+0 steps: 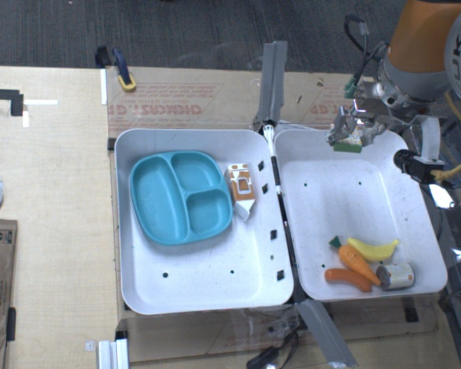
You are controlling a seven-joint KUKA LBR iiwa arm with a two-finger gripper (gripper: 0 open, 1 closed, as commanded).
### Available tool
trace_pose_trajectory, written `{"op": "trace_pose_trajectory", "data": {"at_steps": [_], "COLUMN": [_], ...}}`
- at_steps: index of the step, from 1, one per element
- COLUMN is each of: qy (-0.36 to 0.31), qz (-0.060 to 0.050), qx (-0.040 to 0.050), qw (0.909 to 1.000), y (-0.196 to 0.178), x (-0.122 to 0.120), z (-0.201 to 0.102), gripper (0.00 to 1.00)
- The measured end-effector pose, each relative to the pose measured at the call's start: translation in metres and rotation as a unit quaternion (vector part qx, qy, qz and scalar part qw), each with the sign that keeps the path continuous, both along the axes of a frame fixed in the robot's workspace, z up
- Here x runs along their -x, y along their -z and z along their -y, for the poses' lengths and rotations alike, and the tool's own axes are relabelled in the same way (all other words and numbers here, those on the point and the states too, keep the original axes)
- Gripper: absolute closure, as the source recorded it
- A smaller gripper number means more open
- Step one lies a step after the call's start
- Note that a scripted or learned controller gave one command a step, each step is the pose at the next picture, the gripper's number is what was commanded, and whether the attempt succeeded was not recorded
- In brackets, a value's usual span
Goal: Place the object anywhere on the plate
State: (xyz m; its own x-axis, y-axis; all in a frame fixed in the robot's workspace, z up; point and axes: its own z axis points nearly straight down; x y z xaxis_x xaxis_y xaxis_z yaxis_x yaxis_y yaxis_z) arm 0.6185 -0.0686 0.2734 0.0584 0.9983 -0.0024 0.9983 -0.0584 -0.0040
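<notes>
Seen from above at a slant, two shallow white bins sit side by side on a bench. The left bin holds a blue divided plate with three compartments; a small orange-and-white carton lies just beside the plate's right rim, off the plate. The right bin holds a cluster near its front right corner: a yellow banana, a carrot, a second orange piece and a small grey can, all touching or nearly so.

The gripper hangs over the right bin's far edge, well apart from that cluster. A small green-and-white piece appears to sit between its fingers, though the view is too cluttered to be sure, so whether it grips anything cannot be told.

To do this step well, the arm should travel left across the divider, staying high enough to clear both bin walls, and release over the plate's large compartment.
</notes>
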Motion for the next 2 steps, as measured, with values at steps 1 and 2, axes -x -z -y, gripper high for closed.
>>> {"op": "trace_pose_trajectory", "data": {"at_steps": [1, 2], "qy": [-0.074, -0.206], "qz": [0.0, 0.0], "qx": [-0.0006, -0.0011], "qw": [0.9972, 0.9786], "y": [0.055, 0.076], "x": [0.041, 0.044], "z": [-0.089, -0.164], "gripper": [1.0, 1.0]}}
